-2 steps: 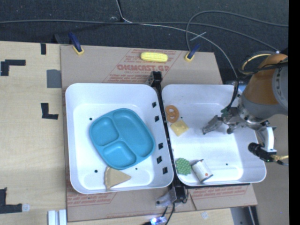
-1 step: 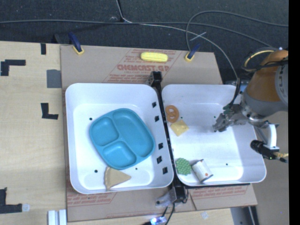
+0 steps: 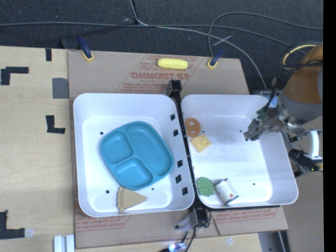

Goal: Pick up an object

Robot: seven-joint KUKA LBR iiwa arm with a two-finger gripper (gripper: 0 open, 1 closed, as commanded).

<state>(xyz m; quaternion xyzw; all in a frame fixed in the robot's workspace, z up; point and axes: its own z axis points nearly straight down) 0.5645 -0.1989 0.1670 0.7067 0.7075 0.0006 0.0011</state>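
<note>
I see the pincer point(image 3: 253, 132) low over the right bin point(image 3: 262, 156), near that bin's far right side, and it looks dark and blurry from up here. It is too small and smudged for me to tell how it stands, and I see nothing in it. The grey arm point(image 3: 299, 101) with its orange band point(image 3: 307, 83) comes in from the right, and part of it is cut off by the picture's edge. Well to the left of the pincer, in the same bin, lies a little brown ring point(image 3: 192, 126) that looks like a pretzel, and just beside it a yellow chunk point(image 3: 201, 143) like cheese. Below and to the left of the pincer, near the front of that bin, a green bumpy thing point(image 3: 205, 186) lies touching a small white can point(image 3: 226, 190) with a red stripe; the can lies on its side. Farther left still, past the black wall between the bins, the left bin point(image 3: 89, 140) has a blue plate point(image 3: 136, 154) with three parts, tilted a bit. A tan wedge point(image 3: 129, 199) sits at the plate's front edge, and I cannot tell what it is. Far up and left of the pincer, on the brown board on the counter point(image 3: 31, 140), lies a yellow thing point(image 3: 172, 63) like a corn cob. Thin cables point(image 3: 231, 20) run across the dark floor at the back.
</note>
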